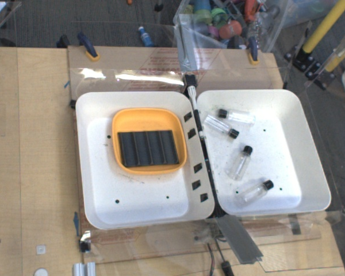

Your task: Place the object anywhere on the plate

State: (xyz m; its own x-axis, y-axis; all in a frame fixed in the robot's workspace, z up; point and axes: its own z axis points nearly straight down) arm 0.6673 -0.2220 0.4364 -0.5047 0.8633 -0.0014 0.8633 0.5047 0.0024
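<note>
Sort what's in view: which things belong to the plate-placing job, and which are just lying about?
Job:
orange plate holding a black ridged block, left bin
four clear vials with black caps, right bin

Lying about:
clear tub of coloured toys
blue clamps

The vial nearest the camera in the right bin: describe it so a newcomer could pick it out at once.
Start at the right bin, the white one beside the bin with the orange plate. Four clear vials with black caps lie in it. Yours is the vial lowest in the view, close to the bin's front wall; it lies apart from the others, cap pointing up and right.
</note>
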